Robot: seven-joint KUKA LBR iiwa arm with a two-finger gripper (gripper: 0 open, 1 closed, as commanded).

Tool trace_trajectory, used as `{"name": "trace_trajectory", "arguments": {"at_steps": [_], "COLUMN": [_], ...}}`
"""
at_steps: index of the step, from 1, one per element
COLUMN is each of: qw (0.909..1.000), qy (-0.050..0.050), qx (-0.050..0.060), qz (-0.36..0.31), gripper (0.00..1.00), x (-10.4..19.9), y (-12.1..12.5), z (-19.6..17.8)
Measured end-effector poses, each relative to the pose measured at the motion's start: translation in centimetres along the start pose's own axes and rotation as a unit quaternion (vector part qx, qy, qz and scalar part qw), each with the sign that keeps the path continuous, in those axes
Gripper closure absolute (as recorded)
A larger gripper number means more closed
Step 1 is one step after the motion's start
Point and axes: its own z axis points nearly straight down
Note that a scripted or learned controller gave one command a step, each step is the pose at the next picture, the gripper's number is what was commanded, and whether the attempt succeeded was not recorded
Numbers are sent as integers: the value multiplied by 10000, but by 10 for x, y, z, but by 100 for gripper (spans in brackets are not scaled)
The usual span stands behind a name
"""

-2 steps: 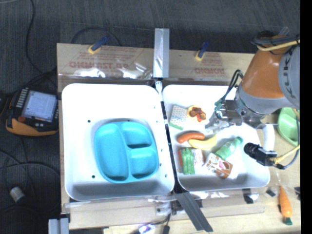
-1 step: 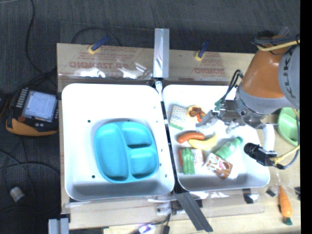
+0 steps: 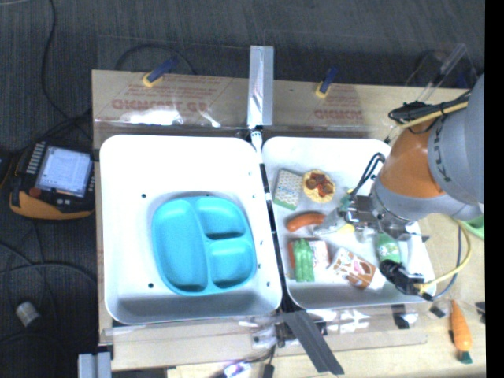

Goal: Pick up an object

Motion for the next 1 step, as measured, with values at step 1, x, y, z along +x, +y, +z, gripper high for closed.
{"name": "trace_trajectory", "arguments": {"at_steps": [1], "qw": [10000], "qy": [5], "qx": [-8], "qz": [-85], "gripper": [0], "x": [-54], "y": [42], "z": [-21]}}
